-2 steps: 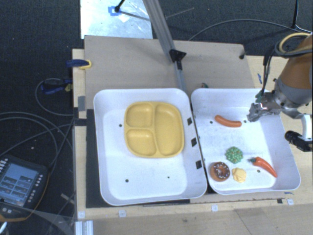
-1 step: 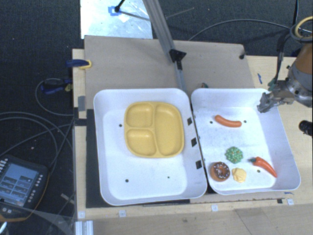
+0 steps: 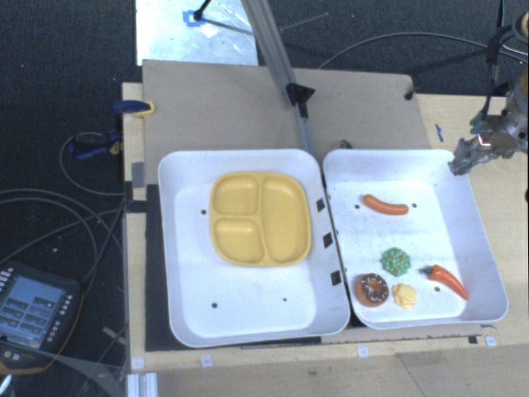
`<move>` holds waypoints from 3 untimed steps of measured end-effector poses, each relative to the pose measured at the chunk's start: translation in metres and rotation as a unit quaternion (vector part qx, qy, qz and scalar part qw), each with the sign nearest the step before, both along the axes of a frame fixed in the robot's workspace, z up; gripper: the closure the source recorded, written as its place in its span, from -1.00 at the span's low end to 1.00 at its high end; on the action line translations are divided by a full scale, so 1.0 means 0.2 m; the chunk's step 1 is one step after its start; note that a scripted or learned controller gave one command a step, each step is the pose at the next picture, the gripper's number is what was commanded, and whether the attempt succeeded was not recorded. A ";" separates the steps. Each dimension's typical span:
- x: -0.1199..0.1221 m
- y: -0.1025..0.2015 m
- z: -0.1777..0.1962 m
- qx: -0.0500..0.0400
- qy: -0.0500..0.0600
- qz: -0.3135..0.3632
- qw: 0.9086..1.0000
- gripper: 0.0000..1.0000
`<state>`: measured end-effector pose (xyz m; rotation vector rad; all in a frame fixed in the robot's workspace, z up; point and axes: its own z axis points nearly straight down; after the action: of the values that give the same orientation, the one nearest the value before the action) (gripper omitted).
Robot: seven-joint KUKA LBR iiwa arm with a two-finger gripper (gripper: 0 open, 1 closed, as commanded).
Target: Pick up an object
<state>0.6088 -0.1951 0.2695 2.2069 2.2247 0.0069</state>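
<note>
Toy hot dog (image 3: 385, 206) in right bin (image 3: 475, 222), end effector (image 3: 463, 162) at bin's far-right rim, blurred, grip state unclear

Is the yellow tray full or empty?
Empty. All three compartments of the yellow tray show bare yellow; the toy foods lie in the right bin.

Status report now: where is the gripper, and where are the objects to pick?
Gripper above right bin's far right corner. Sausage, green ball, doughnut, carrot lying loose in it. Nothing blocking them.

No text, label, brand or number can be read anywhere.
</note>
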 end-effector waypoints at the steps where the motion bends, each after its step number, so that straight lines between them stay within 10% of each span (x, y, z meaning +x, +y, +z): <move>1: 0.01 0.30 -0.06 0.002 0.004 0.002 1.000 1.00; 3: 0.10 0.91 -0.07 0.002 0.003 0.002 1.000 1.00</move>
<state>0.6292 -0.0123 0.2559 2.2074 2.2345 0.0057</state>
